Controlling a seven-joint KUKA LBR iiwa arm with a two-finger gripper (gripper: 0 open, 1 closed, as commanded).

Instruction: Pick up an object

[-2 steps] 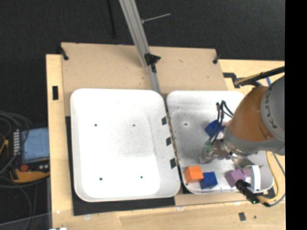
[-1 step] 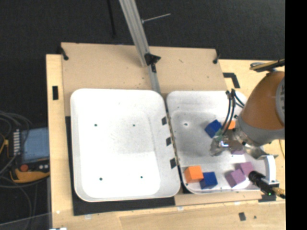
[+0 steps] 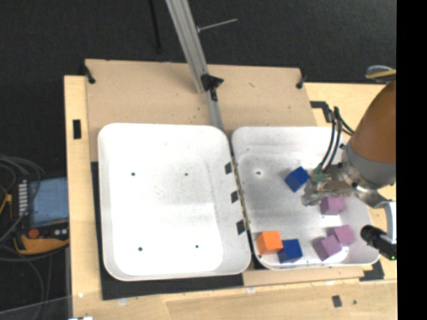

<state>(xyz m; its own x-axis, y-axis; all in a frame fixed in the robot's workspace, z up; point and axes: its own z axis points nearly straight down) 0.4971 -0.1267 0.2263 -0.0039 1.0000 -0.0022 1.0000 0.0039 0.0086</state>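
The right bin holds several small blocks. A blue block lies near its middle, just left of my gripper. A purple block sits directly under and right of the gripper. At the bin's near edge an orange block touches another blue block. Two more purple blocks lie at the near right. My arm's orange band and grey wrist hang over the bin's right side. The fingers are too small and dark to read.
The left bin lies beside the right one, with a row of black clips on the divide. A slanted metal pole rises from the bench's back. Cables and a blue box sit left of the bench.
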